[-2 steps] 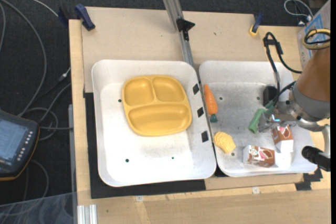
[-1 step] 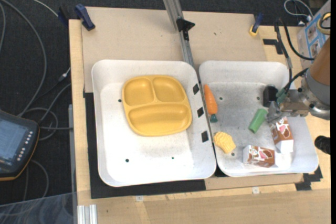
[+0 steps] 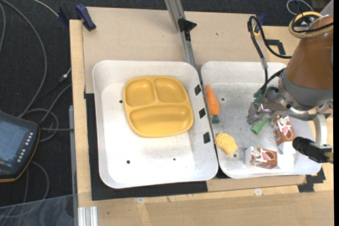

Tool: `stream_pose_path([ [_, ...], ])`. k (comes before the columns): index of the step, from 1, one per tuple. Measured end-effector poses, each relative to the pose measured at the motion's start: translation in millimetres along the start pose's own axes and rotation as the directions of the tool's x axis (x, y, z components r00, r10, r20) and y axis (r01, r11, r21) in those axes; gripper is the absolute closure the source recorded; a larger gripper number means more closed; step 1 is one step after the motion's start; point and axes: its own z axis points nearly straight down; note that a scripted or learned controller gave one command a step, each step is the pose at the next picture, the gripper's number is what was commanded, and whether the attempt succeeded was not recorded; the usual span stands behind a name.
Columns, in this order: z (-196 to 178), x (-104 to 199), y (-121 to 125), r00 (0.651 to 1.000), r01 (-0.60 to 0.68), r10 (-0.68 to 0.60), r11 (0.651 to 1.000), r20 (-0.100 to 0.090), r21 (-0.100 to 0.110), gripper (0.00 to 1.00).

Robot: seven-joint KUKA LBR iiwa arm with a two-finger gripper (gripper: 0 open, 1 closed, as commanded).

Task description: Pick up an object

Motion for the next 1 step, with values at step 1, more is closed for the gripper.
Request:
stream_pose_path([
  [1, 7.4, 51.6, 9.1, 1.0, 0.0, 0.0, 1.0, 0.0, 0.002, 1.0],
])
